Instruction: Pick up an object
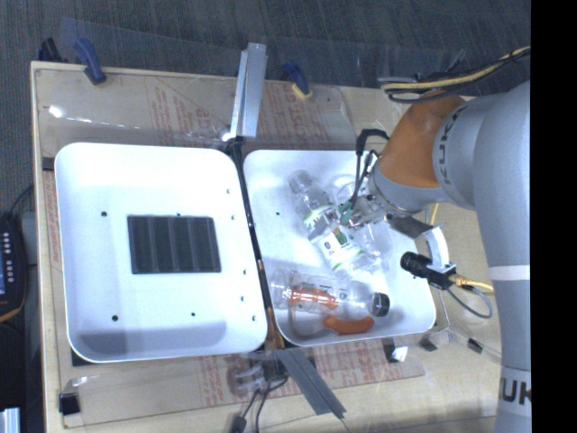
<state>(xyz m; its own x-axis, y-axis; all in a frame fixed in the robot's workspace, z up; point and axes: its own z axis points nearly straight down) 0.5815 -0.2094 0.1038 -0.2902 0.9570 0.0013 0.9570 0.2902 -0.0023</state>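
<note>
I have the arm (469, 152) reaching in from the right, its wrist bent down over the right bin (270, 242). The gripper (353, 213) sits low among the clutter near the bin's middle, right against a clear bottle (329, 237) with a green and white label. Whether it has closed on anything I cannot tell; the wrist and the tangle of clear plastic hide that part.

The things I could take all lie in the right bin: the labelled bottle under the gripper, a second clear bottle (317, 294) with a copper-coloured label and dark cap lying along the near wall, and an orange piece (347, 325) touching that wall just beside it. The left bin (81, 242) holds only a dark ribbed pad (174, 244).

To do this step well, I'd commit to the labelled bottle, since the gripper is already on it. It looks slick and round, so I'd want the grip across its body, not near the neck, and square to its long axis so it doesn't squirt out. I'd lift slowly and straight up, watching that the neighbouring clear plastic doesn't drag along, and check that the bottle rises before calling it a pick.
</note>
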